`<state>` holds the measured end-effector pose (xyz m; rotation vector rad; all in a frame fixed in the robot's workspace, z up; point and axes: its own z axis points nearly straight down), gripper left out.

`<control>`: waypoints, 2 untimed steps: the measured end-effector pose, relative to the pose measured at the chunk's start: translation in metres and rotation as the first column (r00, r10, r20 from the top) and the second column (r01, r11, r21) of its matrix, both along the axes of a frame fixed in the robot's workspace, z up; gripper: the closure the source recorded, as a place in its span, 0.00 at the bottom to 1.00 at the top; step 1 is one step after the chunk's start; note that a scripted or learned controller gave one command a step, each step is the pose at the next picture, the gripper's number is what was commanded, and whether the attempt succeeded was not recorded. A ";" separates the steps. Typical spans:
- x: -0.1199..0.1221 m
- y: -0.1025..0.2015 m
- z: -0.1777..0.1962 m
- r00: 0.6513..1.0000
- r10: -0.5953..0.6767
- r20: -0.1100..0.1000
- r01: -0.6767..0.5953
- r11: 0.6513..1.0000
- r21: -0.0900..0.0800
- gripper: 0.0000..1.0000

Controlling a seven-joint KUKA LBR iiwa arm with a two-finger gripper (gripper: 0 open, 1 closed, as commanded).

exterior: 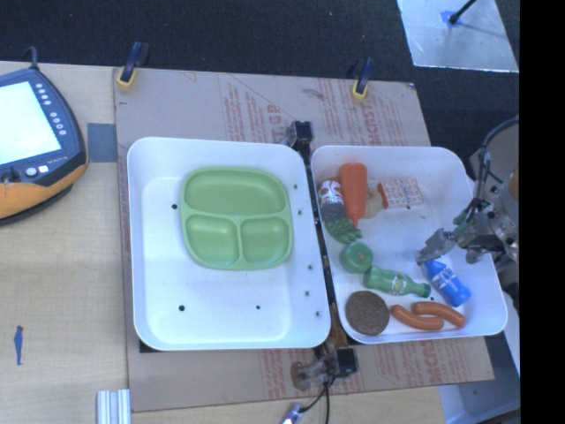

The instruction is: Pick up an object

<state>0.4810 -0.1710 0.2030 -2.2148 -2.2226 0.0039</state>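
Note:
My gripper (pixel 457 249) hangs low over the right side of the right bin (pixel 415 155), its fingers (pixel 433 246) spread open with nothing between them. Just below it lies a small blue bottle (pixel 448 283). To its left in the same bin are a green bottle (pixel 395 282), a green ring (pixel 357 256), an orange carrot (pixel 353 191), a small can (pixel 332 200) and a pink-and-white packet (pixel 402 193). A brown round patty (pixel 366 312) and two sausages (pixel 428 314) lie along the near wall.
The left bin (pixel 150 237) holds a green divided plate (pixel 237 217). An orange-edged control pendant (pixel 26 144) lies on the bench at far left. Clamps (pixel 131 64) (pixel 360 78) pin the cardboard sheet at the back edge.

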 end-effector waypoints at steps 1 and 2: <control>0.045 -0.020 -0.105 1.000 0.002 -0.003 -0.002 1.000 0.000 0.00; 0.091 0.053 -0.111 1.000 0.004 0.000 -0.004 1.000 -0.001 0.00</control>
